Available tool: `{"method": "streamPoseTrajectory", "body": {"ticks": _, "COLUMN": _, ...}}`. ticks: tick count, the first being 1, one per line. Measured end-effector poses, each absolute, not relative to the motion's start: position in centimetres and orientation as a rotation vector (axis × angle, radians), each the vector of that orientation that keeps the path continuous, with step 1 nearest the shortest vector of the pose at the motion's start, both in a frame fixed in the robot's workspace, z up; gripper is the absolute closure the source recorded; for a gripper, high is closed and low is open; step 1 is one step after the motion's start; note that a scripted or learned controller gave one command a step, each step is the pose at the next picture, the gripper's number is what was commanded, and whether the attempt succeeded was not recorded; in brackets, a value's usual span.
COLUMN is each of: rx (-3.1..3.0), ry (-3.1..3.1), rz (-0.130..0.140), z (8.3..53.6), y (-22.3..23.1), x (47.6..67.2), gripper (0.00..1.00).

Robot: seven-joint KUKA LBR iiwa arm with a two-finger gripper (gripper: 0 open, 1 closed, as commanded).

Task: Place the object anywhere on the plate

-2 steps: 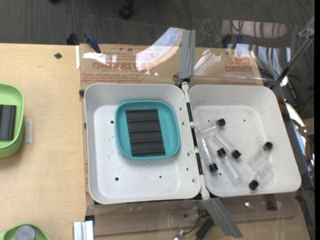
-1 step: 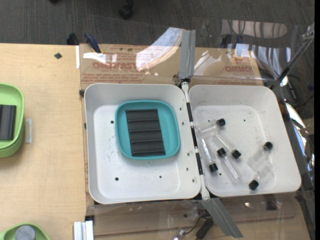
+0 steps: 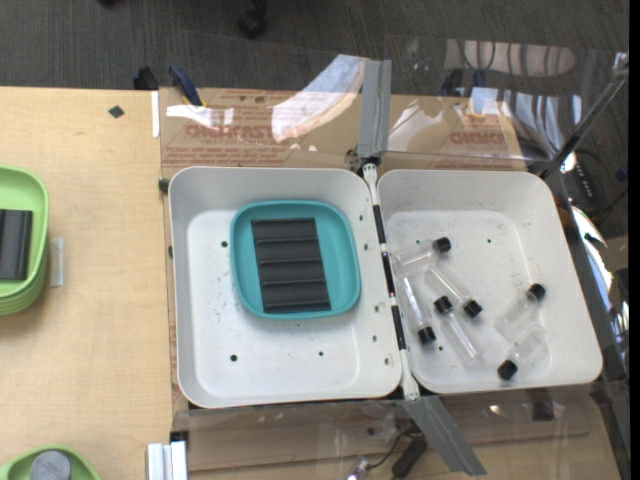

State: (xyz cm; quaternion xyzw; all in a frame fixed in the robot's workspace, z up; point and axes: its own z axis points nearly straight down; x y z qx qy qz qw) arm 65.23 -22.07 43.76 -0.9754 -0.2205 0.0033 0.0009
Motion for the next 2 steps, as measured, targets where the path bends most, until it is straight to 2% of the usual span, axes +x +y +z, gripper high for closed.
{"method": "streamPoseTrajectory", "body": {"ticks": 1, "rx": -3.096, "ry": -0.514, "rz": 0.014, "z": 43.67, "y": -22.27, "x": 64.72, "gripper": 0.0}}
{"method": "streamPoseTrajectory", "body": {"ticks": 2, "rx": -3.123, "ry": -0.319, "rz": 0.009, "z": 43.77, "y": -22.3, "x": 65.23, "gripper": 0.0}}
